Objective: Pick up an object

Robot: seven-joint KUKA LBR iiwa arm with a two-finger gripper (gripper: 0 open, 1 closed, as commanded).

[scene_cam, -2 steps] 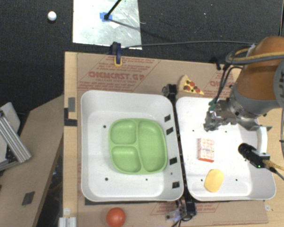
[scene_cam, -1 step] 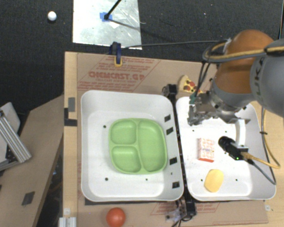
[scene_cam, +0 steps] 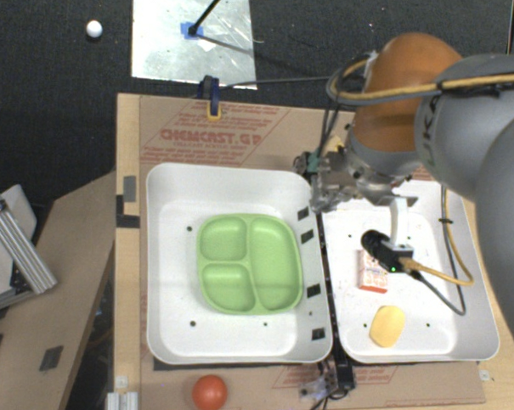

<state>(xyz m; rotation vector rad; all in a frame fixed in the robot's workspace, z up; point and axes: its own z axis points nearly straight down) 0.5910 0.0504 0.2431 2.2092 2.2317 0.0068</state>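
Camera view, looking down at a slant: hangs with the gripper over the far inner corner of the right bin, just beside the divider between the two bins. Cannot tell from this angle whether the jaws are open or closed (tucked under the wrist and its orange band); holds nothing that can be seen.

Nearest, toward the camera and lying flat on the right bin's floor: a small red-and-white packet, judged the likeliest target, apart from the gripper and untouched. Further toward the near rim, a yellow lump, rounded, near the packet but not touching it.

Across the divider, in the middle of the left bin: a green divided plate, three compartments, nothing in them. Outside both bins, on the brown bench at the near edge, an orange ball, well apart from the gripper.

Judged an early stage: above the bin, not yet down on anything. Perhaps placed at the corner to leave the bin floor open to the camera. Calls next for a shift toward the near side and a descent onto the packet or the lump; flat packet likely hard to pinch, rounded lump likely to roll or slip.
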